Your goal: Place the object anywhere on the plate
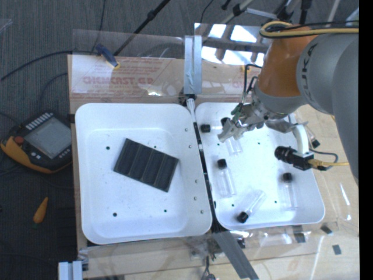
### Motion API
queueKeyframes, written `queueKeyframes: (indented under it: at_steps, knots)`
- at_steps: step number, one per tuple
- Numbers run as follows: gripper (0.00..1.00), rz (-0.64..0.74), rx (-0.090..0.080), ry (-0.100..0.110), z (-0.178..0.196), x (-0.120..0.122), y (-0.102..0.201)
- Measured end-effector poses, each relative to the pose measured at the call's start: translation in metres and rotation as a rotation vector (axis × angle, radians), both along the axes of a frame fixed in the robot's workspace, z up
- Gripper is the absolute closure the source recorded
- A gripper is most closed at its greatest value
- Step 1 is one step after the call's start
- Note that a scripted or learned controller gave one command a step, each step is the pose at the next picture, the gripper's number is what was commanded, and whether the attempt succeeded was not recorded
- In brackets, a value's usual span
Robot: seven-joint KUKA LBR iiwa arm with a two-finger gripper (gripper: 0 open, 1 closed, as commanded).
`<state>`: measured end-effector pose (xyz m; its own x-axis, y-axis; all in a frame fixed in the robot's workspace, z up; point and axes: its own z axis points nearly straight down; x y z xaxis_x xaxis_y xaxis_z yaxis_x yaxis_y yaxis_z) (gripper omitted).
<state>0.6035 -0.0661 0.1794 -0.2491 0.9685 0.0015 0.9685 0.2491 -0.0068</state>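
Gripper [232, 128] hovers over the right bin [303, 206] among clear vials [252, 202]; finger state unclear; dark plate [145, 164] waits in the left bin [93, 214].

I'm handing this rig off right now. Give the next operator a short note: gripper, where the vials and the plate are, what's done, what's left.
Gripper: over the upper left of the right bin; whether it is open or shut is not clear, and no vial is visibly between its tips.
Plate: dark ribbed rectangle lying in the left bin, nothing on it.
Vials: several clear ones with black caps lie scattered in the right bin, for example one near the front and one by the divider.
Done: nothing placed yet.
Left: pick a vial, carry it across, set it on the plate.
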Motion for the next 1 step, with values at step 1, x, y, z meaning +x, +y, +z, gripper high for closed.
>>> queueKeyframes:
  at_steps: [1]
  knots:
    - [1.0,0.275,0.0,-0.003,0.0312,0.0402,0.0773]
